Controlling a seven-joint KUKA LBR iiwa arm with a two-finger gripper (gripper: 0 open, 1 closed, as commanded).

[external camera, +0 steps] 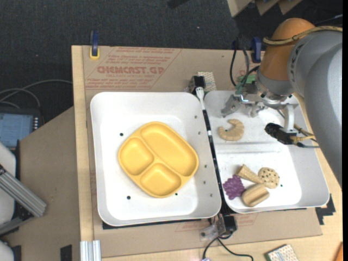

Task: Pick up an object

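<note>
From the overhead camera, the left bin (103, 162) holds one thing: a yellow divided plate (157, 158) with three compartments, lying near its middle. The right bin (310, 192) holds the food toys. A tan croissant (232, 130) lies toward its eleven o'clock corner. Down at six o'clock sits a cluster: a purple grape bunch (234, 186), a cone-shaped wafer (248, 173) just above it, a round cookie (268, 176) beside that, and a brown bread roll (254, 195) below. My gripper (244, 106) hangs over the right bin's twelve o'clock edge, just above the croissant. My fingers look spread, with nothing between them.
</note>
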